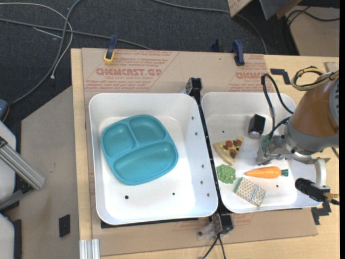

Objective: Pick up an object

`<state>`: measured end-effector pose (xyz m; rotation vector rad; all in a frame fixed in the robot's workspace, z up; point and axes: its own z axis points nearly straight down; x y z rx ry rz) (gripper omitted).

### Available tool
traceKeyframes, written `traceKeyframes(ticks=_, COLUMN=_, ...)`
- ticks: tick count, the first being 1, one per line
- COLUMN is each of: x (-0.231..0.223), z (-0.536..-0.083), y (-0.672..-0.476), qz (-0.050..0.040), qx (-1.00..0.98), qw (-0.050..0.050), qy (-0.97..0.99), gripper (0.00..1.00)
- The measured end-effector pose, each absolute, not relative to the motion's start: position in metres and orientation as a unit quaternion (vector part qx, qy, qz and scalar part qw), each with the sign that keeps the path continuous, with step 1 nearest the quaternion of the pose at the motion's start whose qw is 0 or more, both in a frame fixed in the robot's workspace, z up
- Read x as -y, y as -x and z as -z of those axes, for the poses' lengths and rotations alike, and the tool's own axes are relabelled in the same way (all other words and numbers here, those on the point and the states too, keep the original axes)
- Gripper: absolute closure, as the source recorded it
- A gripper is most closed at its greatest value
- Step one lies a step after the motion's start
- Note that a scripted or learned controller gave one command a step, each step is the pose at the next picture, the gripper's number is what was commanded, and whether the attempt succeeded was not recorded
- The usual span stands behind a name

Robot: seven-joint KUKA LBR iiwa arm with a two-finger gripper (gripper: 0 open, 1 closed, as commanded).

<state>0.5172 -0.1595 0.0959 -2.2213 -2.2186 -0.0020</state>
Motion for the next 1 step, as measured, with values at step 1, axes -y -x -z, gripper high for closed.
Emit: traceKeyframes(ticks=1, x=0.1584, z=-0.1387, y=-0.5170, qz=0.0011, qx=0.707, qw=-0.002, qy=0.707, gripper=1.00)
